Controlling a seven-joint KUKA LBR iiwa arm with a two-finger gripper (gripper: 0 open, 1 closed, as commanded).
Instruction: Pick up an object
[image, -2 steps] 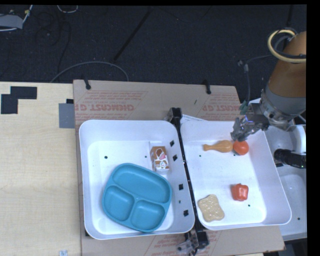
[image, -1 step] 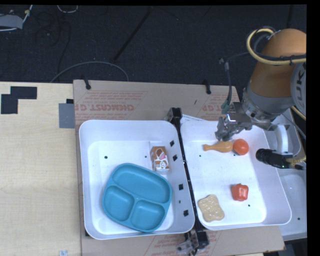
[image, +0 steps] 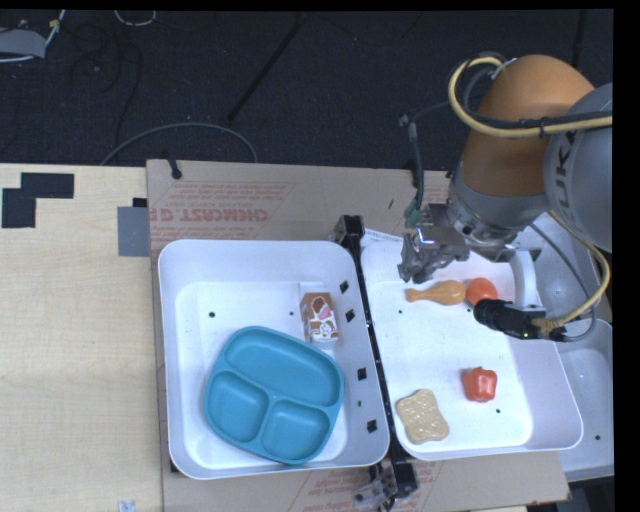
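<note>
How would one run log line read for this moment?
end effector: above right bin, near chicken leg | holding: nothing seen | left bin: blue tray

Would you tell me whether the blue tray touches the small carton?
Apart: the camera view shows white bin floor between the blue tray and the small carton.

Counts, top-down view: 2 white bins, left bin (image: 185, 300) & right bin (image: 560, 400), side by side on 1 worktop (image: 70, 350). Left bin has 2 things: 1 blue divided plate (image: 273, 393) w/ 3 compartments, 1 small printed packet (image: 320, 316). Right bin has 4: 1 toy drumstick (image: 437, 292), 1 orange-red round item (image: 481, 290), 1 red pepper-like toy (image: 480, 384), 1 tan toast slice (image: 422, 416). Total loose items: 6. 1 arm w/ 1 gripper (image: 420, 262).
</note>
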